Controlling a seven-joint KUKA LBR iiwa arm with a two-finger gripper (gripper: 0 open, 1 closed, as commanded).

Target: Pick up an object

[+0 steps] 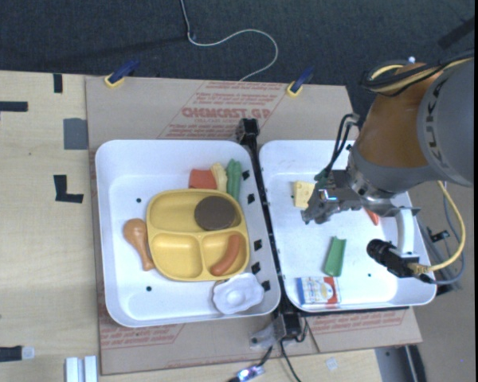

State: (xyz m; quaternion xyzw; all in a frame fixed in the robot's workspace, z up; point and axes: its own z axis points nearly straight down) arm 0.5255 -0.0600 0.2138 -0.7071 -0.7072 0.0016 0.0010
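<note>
We see the table point(32, 237), pale wood with black marks at the frame's left. A printed cardboard sheet point(223, 110) lies on it at centre, carrying two white bins: left bin point(111, 213), right bin point(287, 153), touching.

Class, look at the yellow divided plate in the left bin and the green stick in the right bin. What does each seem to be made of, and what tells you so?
Yellow divided plate: probably moulded plastic, smooth and slightly glossy, with rounded compartment ridges in one even colour.
Green stick: likely plastic or foam toy food; flat, even green with a matte look. Too small to tell further.
</note>
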